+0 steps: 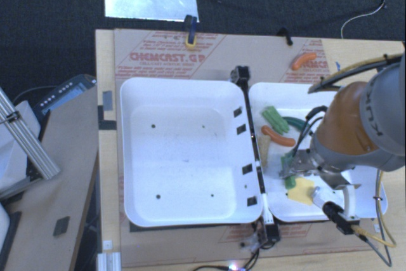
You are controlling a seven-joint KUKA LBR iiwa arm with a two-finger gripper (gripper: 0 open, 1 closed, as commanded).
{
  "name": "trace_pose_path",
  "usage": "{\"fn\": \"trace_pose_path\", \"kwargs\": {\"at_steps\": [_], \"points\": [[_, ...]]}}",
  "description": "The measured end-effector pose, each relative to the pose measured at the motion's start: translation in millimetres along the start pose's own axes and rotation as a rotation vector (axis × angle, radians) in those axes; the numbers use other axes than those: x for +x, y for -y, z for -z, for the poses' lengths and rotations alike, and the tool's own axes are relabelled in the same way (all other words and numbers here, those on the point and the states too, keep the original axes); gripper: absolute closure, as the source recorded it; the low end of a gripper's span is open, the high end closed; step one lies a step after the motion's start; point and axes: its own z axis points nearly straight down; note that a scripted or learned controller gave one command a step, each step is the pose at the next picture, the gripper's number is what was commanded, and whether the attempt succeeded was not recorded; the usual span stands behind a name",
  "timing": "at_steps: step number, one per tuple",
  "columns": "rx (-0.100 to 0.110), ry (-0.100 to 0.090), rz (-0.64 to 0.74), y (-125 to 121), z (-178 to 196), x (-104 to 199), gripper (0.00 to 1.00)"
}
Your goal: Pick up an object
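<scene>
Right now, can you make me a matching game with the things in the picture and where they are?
Things:
1. green block
2. orange sausage toy
3. yellow piece
4. orange toy

Places:
A. on the board outside the bins
B. near the right bin's front edge
C. at the top of the group in the right bin
D. just below the green block

Pairs: 1-C, 2-D, 3-B, 4-A

Left bin [184, 155]: floor bare, open to reach from above across whole width. Right bin [269, 93]: crowded. Green block [275, 117] and orange sausage [278, 135] near its left wall; yellow piece [302, 191] at its front edge. Arm [355, 127] overhangs right bin's right half, blocking approach there. Black clips [242, 130] line rim between bins. Orange sausage [303, 61] on table [165, 54] behind right bin.
</scene>
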Motion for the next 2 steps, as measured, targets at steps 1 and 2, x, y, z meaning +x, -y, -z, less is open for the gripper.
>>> {"fn": "trace_pose_path", "kwargs": {"at_steps": [1, 2], "points": [[-0.006, 0.002, 0.006, -60, 3, 1, 1.00], [-0.004, 0.001, 0.000, -14, 4, 0, 1.00]]}}
